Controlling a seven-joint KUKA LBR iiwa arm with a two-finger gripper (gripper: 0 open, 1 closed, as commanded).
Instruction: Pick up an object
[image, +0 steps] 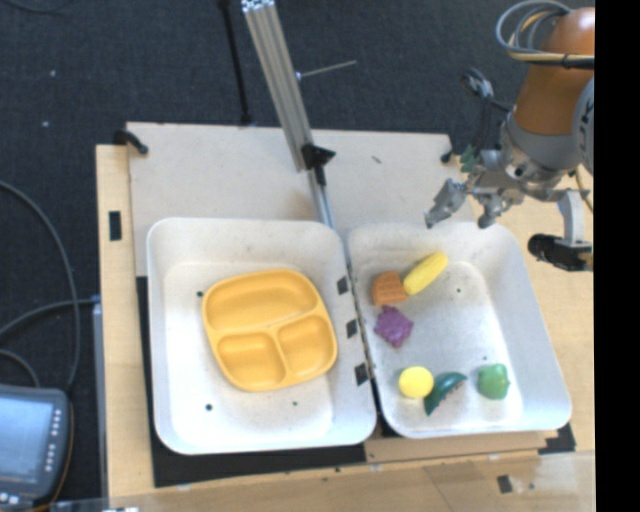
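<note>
My gripper (464, 211) hangs open above the far edge of the right bin (535, 330), its two fingers spread with nothing between them. Inside that bin lie a yellow corn cob (425, 272), an orange-brown piece (389, 289) touching it, a purple piece (393, 326), a yellow ball (416, 382), a dark green piece (443, 389) and a green round piece (492, 381). The corn cob is the item closest to the gripper, a little below and to its left.
The left bin (175, 400) holds a yellow divided tray (268, 328). A slanted metal pole (286, 95) rises behind the bins, ending near where the two bins meet. A grey screen (30, 440) sits at the lower left, off the bench.
</note>
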